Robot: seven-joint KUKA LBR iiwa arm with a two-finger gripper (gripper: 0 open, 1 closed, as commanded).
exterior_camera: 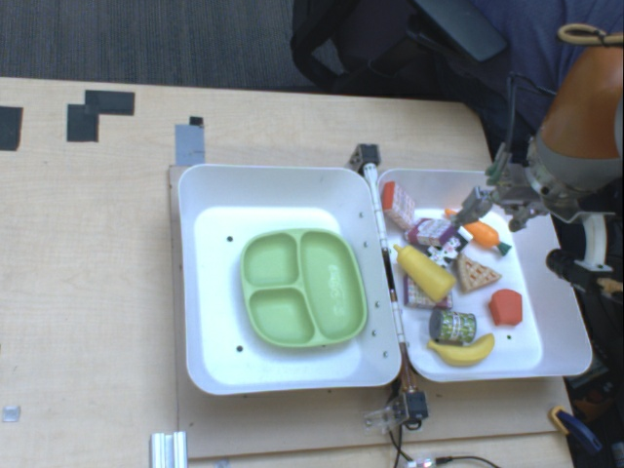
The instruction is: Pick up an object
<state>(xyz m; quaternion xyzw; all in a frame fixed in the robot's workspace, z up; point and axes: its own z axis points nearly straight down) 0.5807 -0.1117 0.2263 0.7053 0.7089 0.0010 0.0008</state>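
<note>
Two shallow white plastic bins stand side by side on the pale wooden bench. The left bin [205,261] carries one thing, a light green plastic plate with three compartments [303,288], which lies flat near the middle. The right bin [561,344] holds a loose pile of toy food, so any object for the pick is there. A yellow plastic bottle [425,272] lies tilted near the left wall of this bin, and a purple packet [432,230] lies just beyond it on the far side. An orange toy carrot [482,234] is at the far part of the pile, a brown waffle wedge [476,275] is near the centre, a small red block [505,306] is to the right, and a green-labelled can [453,326] touches a yellow toy banana [464,350] at the near side. The grey arm with the orange band reaches in from the right, and its two-finger gripper [485,203] hangs over the far part of the right bin, just beside the carrot and the purple packet. I cannot tell if the gripper is open or closed, and nothing is seen held in it. My judgement is that the arm is placed there because the carrot or the packet is the target, and the crowded pile can make the grasp slip.
</note>
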